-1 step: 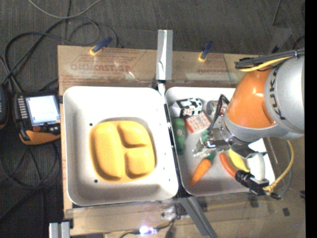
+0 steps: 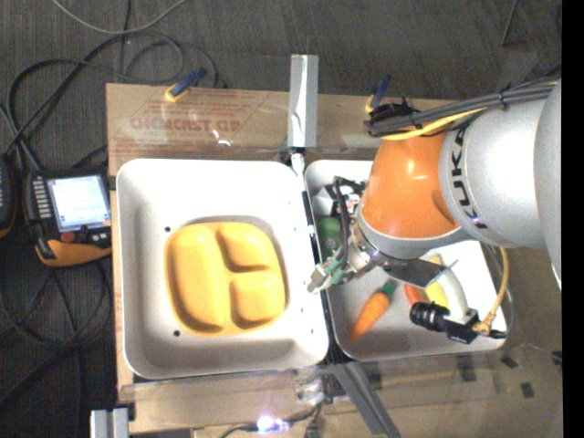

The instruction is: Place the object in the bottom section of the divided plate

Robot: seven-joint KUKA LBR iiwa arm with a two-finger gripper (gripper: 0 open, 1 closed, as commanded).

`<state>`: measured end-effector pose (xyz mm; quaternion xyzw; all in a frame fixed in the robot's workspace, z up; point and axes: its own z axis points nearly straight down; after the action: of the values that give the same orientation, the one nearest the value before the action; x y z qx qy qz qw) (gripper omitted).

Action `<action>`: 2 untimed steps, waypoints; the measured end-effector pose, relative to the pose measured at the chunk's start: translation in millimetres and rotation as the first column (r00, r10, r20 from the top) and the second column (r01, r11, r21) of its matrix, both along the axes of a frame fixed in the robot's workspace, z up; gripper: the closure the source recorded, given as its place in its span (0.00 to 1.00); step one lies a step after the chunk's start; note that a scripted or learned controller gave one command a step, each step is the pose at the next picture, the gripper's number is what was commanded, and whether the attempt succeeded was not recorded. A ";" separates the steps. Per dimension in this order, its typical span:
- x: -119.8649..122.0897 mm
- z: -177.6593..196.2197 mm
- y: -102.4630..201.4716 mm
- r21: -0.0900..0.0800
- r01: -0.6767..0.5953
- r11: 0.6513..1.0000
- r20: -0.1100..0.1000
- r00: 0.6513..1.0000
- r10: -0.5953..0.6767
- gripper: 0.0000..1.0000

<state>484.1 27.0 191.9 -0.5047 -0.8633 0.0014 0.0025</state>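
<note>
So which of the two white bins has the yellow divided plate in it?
The left bin, the one farther from the arm. The yellow divided plate lies at its middle. The right bin holds a toy carrot instead, with the arm reaching over it.

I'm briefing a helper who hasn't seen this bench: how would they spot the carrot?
Look in the right white bin, under the grey and orange arm. The carrot lies near the bin's front, a tapered orange piece with a green top, beside a yellow object.

**Cabled carpet around a cardboard-topped bench**

Dark grey carpet (image 2: 274, 16) surrounds the bench, crossed by loose thin cables (image 2: 91, 26). A brown cardboard sheet (image 2: 182, 121) covers the benchtop. An orange-edged handheld control pendant (image 2: 68, 213) lies at left.
</note>
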 end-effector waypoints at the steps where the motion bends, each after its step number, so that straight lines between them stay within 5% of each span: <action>1: -0.8 -11.4 55.1 0.002 -0.356 0.935 -0.002 0.935 0.356 1.00; 2: -0.4 -5.5 110.5 0.002 -0.603 0.798 0.000 0.798 0.603 1.00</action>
<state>483.7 137.5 186.3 -0.2042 -0.9789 0.0014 0.0024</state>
